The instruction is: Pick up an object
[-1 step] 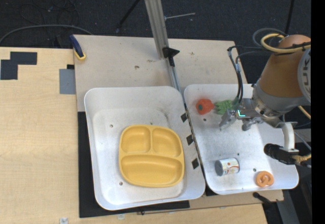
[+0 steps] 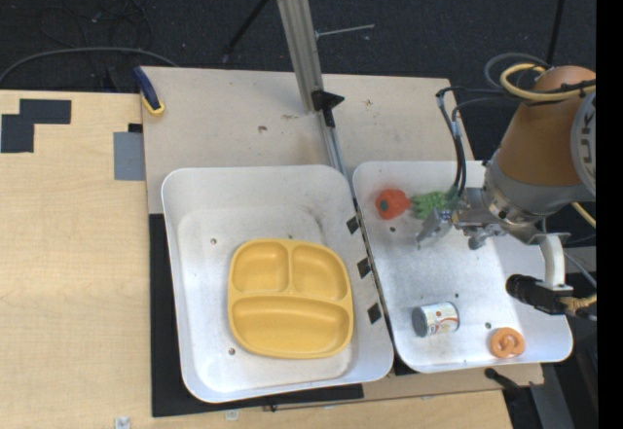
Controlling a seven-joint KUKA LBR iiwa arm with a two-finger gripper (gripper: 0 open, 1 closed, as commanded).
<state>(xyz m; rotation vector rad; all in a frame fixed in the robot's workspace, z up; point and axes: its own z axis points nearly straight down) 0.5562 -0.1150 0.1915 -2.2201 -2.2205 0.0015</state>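
On the left we saw the left bin (image 2: 195, 223), holding a yellow tray (image 2: 290, 299) with three compartments and nothing else. A metal post (image 2: 300, 38) rose behind the seam between the two bins.

In the right bin (image 2: 428, 271) lay the candidates for picking. A red-orange piece (image 2: 391, 203) sat near the far left corner, with a green leafy bit (image 2: 428, 203) just beside it on the right; we could not tell whether the two were one toy or separate things. Nearer the front lay a small can (image 2: 435, 320) on its side, and a little orange ring (image 2: 506, 343) sat in the front right corner.

The gripper (image 2: 436, 225) hung at the right of the green bit, close to it or touching. We could not tell how its fingers stood, and we saw nothing held between them. The arm (image 2: 545, 145) reached in from the right.

We judged the pick not yet made. The risks were plain enough: closing on soft leaves alone could let them slip out on the lift; a push from the side could roll the red-orange piece toward the bin wall; and a descent slightly off could pinch nothing at all. The can, being round, would roll if nudged.
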